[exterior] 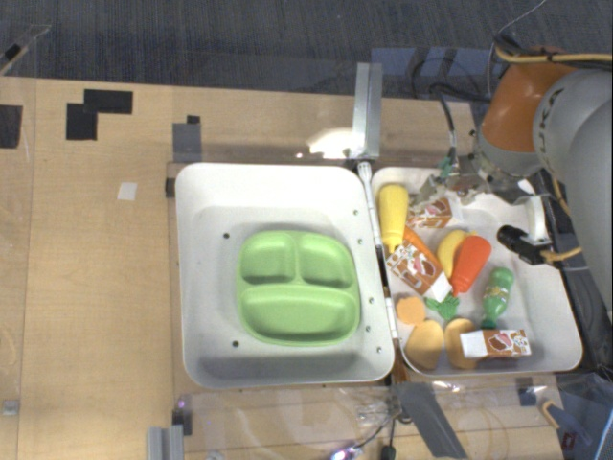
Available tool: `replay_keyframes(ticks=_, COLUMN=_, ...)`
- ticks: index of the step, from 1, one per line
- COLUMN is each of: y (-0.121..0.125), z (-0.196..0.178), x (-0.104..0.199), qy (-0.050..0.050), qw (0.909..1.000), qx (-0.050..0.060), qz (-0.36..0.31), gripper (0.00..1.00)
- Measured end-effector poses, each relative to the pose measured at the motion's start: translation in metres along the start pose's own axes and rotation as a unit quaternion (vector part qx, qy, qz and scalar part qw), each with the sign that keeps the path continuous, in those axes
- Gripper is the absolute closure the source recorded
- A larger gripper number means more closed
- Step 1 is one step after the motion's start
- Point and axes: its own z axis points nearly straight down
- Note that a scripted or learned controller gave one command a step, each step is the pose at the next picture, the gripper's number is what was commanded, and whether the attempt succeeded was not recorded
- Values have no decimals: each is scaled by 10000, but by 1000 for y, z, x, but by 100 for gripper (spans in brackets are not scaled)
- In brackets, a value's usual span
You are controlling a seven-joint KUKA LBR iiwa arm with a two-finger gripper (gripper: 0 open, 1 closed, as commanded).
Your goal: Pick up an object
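Observation:
The right bin holds several toy foods. Among them are a yellow bottle, a small brown carton, a red-and-white carton, a yellow fruit, an orange carrot, a green bottle, an orange disc, two tan buns and a brown-and-white box. My gripper hangs low over the bin's far edge, just behind the small brown carton. Nothing is visibly held in it.
The left bin holds a green divided plate. A metal post stands behind the wall between the two bins. The grey arm with its orange band covers the right bin's far right corner, with a black part over the right side.

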Motion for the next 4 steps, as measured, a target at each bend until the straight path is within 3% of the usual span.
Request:
replay_keyframes(ticks=1, y=-5, z=0, x=-9, qy=47, qw=9999, qx=-50, qz=-99, gripper=0)
replay_keyframes(ticks=2, y=-4, z=0, x=-4, qy=7, qw=10000, qx=-29, qz=-16, gripper=0)
replay_keyframes(ticks=3, y=13, z=1, x=-8, qy=54, qw=10000, qx=71, qz=13, gripper=0)
replay_keyframes(ticks=4, y=-4, z=-1, x=-7, qy=10, qw=9993, qx=-71, qz=-366, gripper=0)
